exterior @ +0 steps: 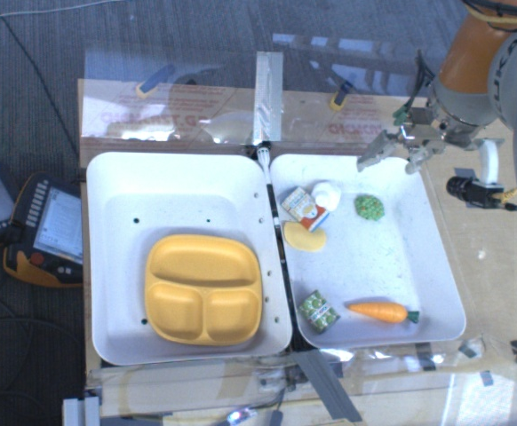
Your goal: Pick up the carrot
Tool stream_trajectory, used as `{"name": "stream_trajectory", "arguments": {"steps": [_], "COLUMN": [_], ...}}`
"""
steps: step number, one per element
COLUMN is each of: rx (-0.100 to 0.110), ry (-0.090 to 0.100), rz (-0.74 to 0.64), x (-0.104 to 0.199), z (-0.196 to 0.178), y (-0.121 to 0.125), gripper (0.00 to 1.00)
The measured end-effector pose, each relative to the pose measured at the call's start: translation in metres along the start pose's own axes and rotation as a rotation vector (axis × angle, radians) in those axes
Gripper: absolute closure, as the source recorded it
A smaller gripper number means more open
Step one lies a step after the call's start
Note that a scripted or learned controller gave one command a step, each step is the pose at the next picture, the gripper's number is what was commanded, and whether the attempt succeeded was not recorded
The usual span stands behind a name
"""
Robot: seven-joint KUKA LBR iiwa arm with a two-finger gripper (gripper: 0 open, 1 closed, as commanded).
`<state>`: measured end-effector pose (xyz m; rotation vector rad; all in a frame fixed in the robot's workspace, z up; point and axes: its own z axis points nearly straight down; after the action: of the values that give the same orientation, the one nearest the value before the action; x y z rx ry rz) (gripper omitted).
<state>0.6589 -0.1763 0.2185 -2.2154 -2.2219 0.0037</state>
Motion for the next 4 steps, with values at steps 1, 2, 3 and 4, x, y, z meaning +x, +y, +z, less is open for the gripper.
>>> {"name": "stream_trajectory", "arguments": {"steps": [1, 2, 3, 4], "rx": [0.001, -0.016, -0.016, -0.002], "ry": [-0.001, -0.007, -0.004, -0.002], "rz": [-0.117, -0.141, -0.142, -0.314], "x": [-0.001, 0.028, 0.029, -0.003], "z": [0.083, 0.128, 0.119, -0.013], "y": [-0.07, -0.144, -0.143, -0.113], "gripper": [0.0, 0.0, 1.0, 1.0]}}
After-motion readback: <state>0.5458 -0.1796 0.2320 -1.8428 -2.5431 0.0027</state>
